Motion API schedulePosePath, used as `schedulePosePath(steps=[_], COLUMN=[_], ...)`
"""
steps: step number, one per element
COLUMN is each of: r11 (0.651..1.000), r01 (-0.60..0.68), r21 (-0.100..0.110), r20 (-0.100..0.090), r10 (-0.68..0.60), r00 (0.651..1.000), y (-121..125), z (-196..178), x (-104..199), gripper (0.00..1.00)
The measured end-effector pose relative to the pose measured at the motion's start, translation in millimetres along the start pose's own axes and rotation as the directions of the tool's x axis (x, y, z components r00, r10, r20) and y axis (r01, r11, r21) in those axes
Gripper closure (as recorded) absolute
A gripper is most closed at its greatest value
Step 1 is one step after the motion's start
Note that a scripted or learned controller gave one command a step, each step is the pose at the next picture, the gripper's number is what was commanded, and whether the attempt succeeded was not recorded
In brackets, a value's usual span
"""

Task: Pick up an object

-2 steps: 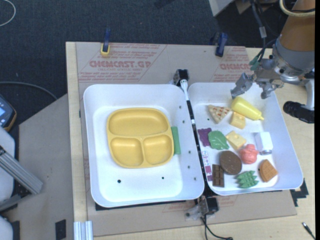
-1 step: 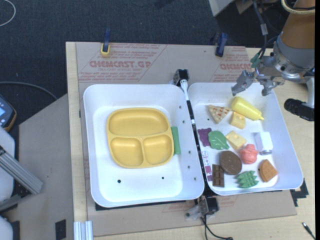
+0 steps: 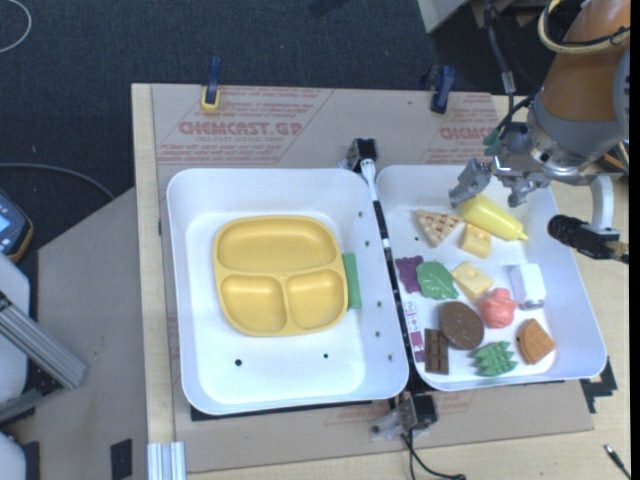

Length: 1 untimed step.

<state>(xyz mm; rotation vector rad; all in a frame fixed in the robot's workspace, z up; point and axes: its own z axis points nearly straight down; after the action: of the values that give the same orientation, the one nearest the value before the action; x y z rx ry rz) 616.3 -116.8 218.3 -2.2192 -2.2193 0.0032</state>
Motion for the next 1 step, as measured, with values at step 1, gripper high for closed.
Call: schedulePosePath(steps=[1], r11=[1.000], r01=[0.000], r21=[0.000], r20=[0.000], r10=[0.000], r00=[1.000], y=[5.3], z=[58.6], x=[-4.6], gripper=[0.00])
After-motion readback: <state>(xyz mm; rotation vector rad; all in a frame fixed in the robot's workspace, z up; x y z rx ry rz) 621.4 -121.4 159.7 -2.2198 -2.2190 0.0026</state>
